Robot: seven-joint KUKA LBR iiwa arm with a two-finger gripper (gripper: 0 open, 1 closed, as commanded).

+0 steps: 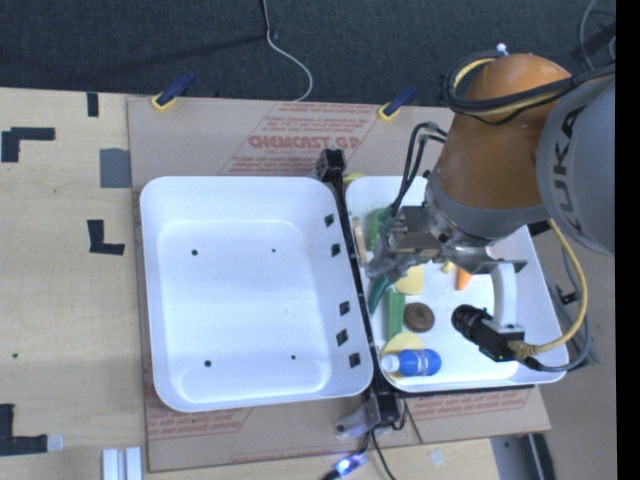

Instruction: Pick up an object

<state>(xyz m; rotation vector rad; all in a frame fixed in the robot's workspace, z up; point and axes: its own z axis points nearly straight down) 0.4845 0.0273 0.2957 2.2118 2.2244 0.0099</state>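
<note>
My gripper (392, 256) hangs low over the left part of the right bin (545, 308), under the orange-banded wrist. Directly around it lie a green object (377, 228), a teal strip (381, 290) and a pale yellow piece (410, 283). A brown round object (419, 317) rests just in front of these. At the bin's front edge a blue bottle (420, 363) with a white cap lies beside a yellow object (404, 343). An orange piece (462, 279) peeks out beneath the wrist. The arm hides much of the bin's back half.
The left bin (240, 288) stands beside the right one, parted from it by a black divider strip (345, 268). A black connector with a yellow cable (485, 334) and a white bracket (505, 296) hang off the arm over the right bin. Cardboard lies under both bins.
</note>
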